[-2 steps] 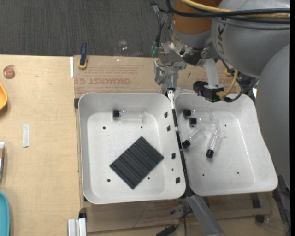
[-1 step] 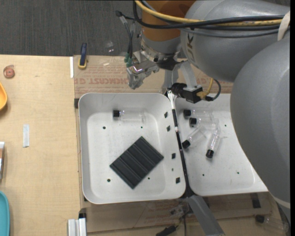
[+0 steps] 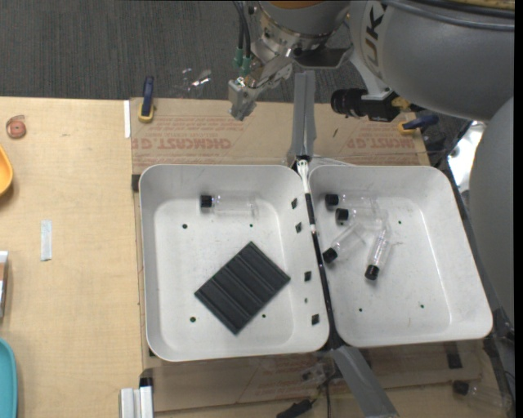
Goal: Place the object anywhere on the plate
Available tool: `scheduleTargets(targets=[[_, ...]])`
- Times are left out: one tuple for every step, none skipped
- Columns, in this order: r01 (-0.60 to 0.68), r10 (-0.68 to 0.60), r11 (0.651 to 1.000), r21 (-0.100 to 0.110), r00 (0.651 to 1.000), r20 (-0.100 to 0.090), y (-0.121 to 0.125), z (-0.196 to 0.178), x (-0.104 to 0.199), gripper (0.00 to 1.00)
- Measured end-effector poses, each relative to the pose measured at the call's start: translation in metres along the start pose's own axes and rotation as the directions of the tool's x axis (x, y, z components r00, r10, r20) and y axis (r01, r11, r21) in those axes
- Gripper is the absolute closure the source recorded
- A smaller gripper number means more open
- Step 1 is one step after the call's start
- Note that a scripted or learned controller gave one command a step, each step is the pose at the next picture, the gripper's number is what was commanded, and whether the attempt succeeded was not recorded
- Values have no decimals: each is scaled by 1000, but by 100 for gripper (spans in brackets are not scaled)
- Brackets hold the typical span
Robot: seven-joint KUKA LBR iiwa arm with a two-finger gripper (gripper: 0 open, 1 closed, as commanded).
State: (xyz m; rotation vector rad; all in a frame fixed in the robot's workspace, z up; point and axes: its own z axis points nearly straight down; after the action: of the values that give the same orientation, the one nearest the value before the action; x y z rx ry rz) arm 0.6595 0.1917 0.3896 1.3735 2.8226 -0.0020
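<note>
1. The gripper (image 3: pixel 243 96) hangs at about 12 o'clock in the view, above the cardboard (image 3: pixel 270 139) behind the bins; nothing is visible in it, and how far it stands open cannot be told from this angle.
2. The grey arm (image 3: pixel 441 49) fills the 1 o'clock corner, with its orange band (image 3: pixel 298 4) at the very top edge.
3. One clear vial with a black cap (image 3: pixel 225 204) lies on its side in the left bin (image 3: pixel 151 269), toward that bin's 12 o'clock edge, the cap pointing to 9 o'clock.
4. The dark ribbed plate (image 3: pixel 243 286) lies flat in the same bin, turned like a diamond, at about 6 o'clock from the vial and well apart from it.
5. The right bin (image 3: pixel 458 277) holds a cluster of clear vials with black caps (image 3: pixel 355 233) in its 10 o'clock part; they lie on their sides at mixed angles, some touching, their exact number hard to tell.
6. The two bins sit side by side, touching along the middle seam.
7. At 9 o'clock a pale wooden table (image 3: pixel 65 245) bears small items at its edges.
8. A blue-handled clamp (image 3: pixel 147 96) grips the cardboard at about 11 o'clock.
</note>
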Motion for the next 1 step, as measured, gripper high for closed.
scheduleTargets(targets=[[75,-75,997,2,997,-2,-81,-29,75,100]])
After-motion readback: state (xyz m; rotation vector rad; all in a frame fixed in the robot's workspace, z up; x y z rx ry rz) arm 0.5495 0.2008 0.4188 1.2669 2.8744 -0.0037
